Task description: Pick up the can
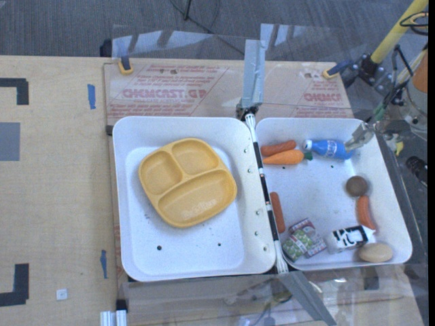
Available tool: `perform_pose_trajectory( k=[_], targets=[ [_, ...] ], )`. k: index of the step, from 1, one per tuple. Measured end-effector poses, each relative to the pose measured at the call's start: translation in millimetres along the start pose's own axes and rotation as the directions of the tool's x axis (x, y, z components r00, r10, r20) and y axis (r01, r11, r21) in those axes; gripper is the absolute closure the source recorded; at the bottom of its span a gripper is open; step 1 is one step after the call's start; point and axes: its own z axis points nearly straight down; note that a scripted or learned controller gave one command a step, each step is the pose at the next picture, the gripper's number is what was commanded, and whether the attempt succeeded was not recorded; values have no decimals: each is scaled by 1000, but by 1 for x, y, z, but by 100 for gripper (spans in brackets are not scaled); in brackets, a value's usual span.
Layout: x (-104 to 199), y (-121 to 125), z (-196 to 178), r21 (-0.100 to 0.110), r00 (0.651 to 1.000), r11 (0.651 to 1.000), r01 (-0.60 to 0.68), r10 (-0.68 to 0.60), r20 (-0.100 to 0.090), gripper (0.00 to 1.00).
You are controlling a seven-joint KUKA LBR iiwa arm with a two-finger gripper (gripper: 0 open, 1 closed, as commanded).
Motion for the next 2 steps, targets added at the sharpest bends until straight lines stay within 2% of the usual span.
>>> perform_pose_trajectory(
  k=[1, 2],
  targets=[
    [30, -47, -27, 1, 999, 999, -47, 47, -1, 0],
    [29, -15, 112, 4, 916, 916, -401, 401, -5, 0]
  ],
)
